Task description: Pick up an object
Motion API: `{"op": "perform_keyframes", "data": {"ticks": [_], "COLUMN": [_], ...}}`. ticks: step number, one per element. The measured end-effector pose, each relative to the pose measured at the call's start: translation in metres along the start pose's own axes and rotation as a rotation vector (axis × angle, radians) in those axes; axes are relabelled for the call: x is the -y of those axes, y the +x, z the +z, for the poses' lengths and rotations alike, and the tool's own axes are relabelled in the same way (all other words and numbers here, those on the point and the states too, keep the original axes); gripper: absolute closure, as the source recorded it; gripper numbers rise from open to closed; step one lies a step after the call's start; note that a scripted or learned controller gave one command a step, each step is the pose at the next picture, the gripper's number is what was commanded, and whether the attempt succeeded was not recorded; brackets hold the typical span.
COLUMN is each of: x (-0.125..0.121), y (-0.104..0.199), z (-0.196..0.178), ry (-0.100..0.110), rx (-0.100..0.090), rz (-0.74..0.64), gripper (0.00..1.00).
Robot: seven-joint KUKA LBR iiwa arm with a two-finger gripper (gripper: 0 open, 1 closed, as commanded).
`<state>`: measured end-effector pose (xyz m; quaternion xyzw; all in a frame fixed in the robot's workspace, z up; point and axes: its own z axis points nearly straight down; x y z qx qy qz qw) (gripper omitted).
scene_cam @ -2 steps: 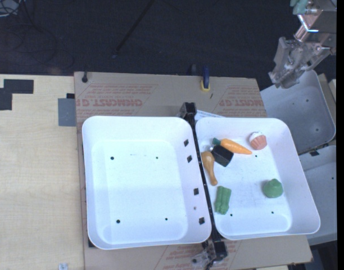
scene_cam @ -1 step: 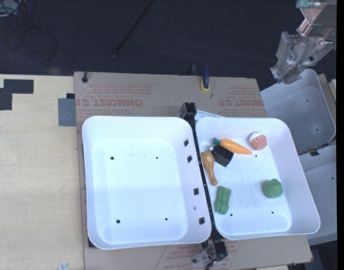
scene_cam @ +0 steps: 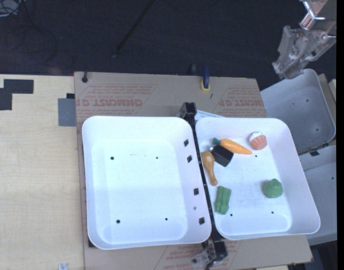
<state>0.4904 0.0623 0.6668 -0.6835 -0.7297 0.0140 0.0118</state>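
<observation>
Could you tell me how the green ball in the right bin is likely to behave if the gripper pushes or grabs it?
The green ball looks rounded, so a push would probably send it rolling across the right bin. It lies apart from the other items, so nothing nearby would stop it. Its bumpy surface may help grip, though a curved shape can squirt out.

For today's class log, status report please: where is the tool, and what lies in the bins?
Tool high at upper right, off the bins. Carrot, black block, green ball lie in right bin. Nothing blocking.
</observation>
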Motion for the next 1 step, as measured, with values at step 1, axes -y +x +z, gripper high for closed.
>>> {"op": "perform_keyframes", "data": {"ticks": [1], "x": [-0.0013], "y": [0.0006], "z": [-0.0094], "ry": [-0.01], "rx": [0.0], "rz": [-0.002], "gripper": [1.0]}}
